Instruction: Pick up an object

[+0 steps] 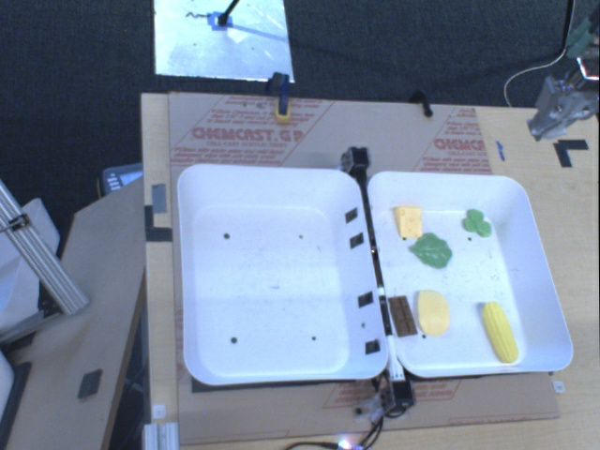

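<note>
At the far left, beside the bench, a slanted metal rail (37, 261) leaned across a lower tan surface. Behind the bench, on the dark floor, lay a shiny square sheet (220, 26).

The left bin (202, 190) sat on the brown board, its floor showing a few small dark dots. A row of black clips ran along the seam where it met the right bin (534, 223).

All the loose pieces lay in the right bin. Nearest the seam, low down, was a small brown block (402, 316), and just beside it to the right a pale yellow rounded piece (432, 312). Above those, a yellow cheese wedge (408, 222) sat near the bin's upper left, with a flat green leafy piece (431, 250) just below and right of it. Further right, a smaller green piece (477, 222) lay near the upper wall, and a yellow corn cob (500, 331) rested lengthwise toward the lower right corner.

The gripper (562, 111) hung at the far right edge, up beyond the right bin's upper right corner and over the bare bench top, well apart from every piece. The small green piece was the nearest to it; the corn cob and the brown block were furthest. Nothing was seen between its fingers, and I could not tell whether they stood spread or pressed together.
</note>
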